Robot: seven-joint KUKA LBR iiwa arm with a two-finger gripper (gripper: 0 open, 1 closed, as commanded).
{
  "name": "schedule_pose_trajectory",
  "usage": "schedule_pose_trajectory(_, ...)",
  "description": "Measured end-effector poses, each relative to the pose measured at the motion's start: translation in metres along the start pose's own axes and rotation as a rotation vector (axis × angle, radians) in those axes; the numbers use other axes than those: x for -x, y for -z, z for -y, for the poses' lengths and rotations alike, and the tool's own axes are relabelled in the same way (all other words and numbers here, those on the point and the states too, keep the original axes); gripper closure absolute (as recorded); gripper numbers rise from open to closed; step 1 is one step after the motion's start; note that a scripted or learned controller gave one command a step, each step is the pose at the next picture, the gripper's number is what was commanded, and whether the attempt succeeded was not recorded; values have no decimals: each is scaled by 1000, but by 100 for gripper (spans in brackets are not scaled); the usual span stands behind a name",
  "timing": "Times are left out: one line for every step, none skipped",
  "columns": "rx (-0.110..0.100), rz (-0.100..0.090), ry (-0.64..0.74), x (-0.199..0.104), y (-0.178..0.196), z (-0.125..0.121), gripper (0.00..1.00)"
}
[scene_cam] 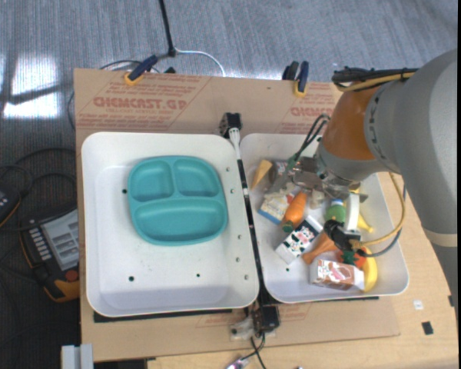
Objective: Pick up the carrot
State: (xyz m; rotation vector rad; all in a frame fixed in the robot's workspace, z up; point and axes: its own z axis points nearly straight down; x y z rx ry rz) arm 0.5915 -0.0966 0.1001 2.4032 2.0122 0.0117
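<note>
The carrot [295, 207] is a short orange piece lying in the left half of the right bin [392, 283], among other toy foods. My gripper [306, 181] hangs low over that bin, just above and behind the carrot's upper end. The grey wrist and orange band [352, 133] hide most of the gripper from the camera. From this angle I cannot tell whether the carrot is touched or held.
Around the carrot lie a yellow wedge [261, 171], a black-and-white carton [296, 241], a second orange piece [321, 246], a green bottle [336, 210], a brown packet [338, 274] and a banana [369, 271]. The left bin [107, 283] holds a teal divided plate [177, 200].
</note>
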Motion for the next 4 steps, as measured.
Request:
schedule_pose_trajectory(6, 6, -1, 3, 12, -2, 100)
schedule_pose_trajectory(3, 2, -67, 22, -10, 102, 100)
schedule_pose_trajectory(-13, 3, -288, -48, 85, 96, 100)
schedule_pose_trajectory(-12, 6, -586, -53, 134, 118, 100)
